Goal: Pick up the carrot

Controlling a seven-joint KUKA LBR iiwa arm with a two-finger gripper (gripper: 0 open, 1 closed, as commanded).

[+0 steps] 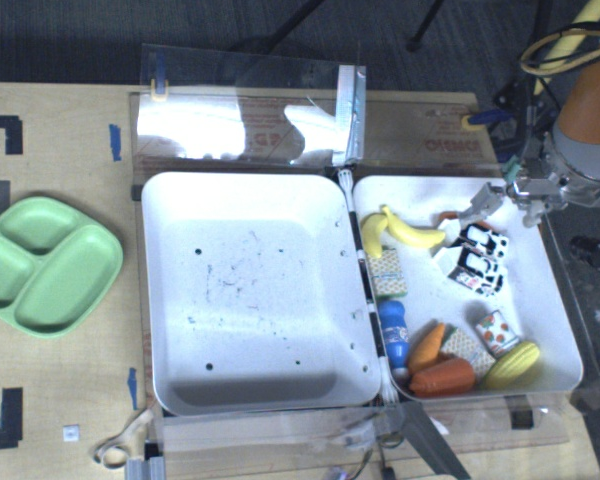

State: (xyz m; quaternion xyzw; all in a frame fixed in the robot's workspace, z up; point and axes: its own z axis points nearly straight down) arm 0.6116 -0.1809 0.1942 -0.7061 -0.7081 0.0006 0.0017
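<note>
The carrot point(429, 343), short, orange and tapered, lies near the front of the right bin point(555, 298). It sits between a blue bottle point(392, 330) and a patterned packet point(464, 346). My gripper point(479, 256), black and white, hangs over the middle of the right bin, behind and to the right of the carrot and well apart from it. Its two fingers stand apart with nothing between them.
A banana point(405, 231) lies at the back left of the right bin, with a snack packet point(386, 273) below it. A red-orange vegetable point(443, 376), a yellow lemon point(513, 362) and a small can point(494, 330) crowd the front. The left bin point(180, 208) adjoins. A green divided plate point(48, 265) rests at far left.
</note>
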